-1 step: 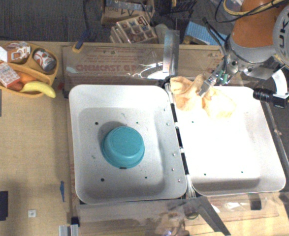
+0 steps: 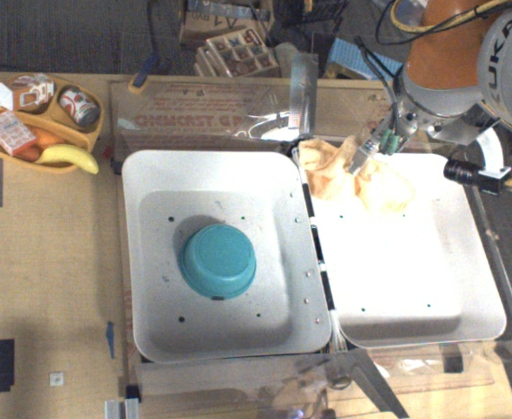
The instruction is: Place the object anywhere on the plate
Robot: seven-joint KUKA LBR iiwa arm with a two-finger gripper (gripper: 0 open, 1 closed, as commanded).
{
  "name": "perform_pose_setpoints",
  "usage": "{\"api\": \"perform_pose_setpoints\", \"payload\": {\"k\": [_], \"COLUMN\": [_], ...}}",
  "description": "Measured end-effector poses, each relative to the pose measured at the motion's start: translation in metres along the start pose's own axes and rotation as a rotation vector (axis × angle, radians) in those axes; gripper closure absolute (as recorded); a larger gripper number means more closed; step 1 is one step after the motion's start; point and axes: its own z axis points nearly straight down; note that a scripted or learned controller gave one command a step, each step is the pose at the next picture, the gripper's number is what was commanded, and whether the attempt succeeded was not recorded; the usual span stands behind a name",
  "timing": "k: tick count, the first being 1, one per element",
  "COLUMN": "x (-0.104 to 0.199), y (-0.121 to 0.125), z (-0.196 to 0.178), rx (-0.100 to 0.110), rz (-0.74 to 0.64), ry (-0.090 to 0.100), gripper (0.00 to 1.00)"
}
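A round teal plate (image 2: pixel 219 260) lies in the middle of the left bin (image 2: pixel 151 190). A crumpled pale yellow cloth (image 2: pixel 325 171) lies at the back left of the right bin (image 2: pixel 430 269), spreading right to about the bin's middle. My gripper (image 2: pixel 358 164) comes down from the upper right and its tips sit in the cloth's middle folds, close together and pinching the fabric. The cloth rests low on the bin floor, with its left part against the bin's back corner.
A yellow tray (image 2: pixel 29 133) with a banana and snack packs sits on the bench at far left. A cardboard strip (image 2: pixel 203 116) runs behind the left bin. Clutter and cables lie beyond the bench at the back.
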Motion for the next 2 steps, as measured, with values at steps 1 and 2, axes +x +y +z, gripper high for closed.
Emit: {"api": "perform_pose_setpoints", "payload": {"k": [1, 2], "x": [0.049, 0.096], "y": [0.036, 0.06], "z": [-0.003, -0.011], "rx": [-0.002, -0.003], "rz": [-0.401, -0.798], "ry": [-0.001, 0.0], "gripper": [1.0, 1.0]}}
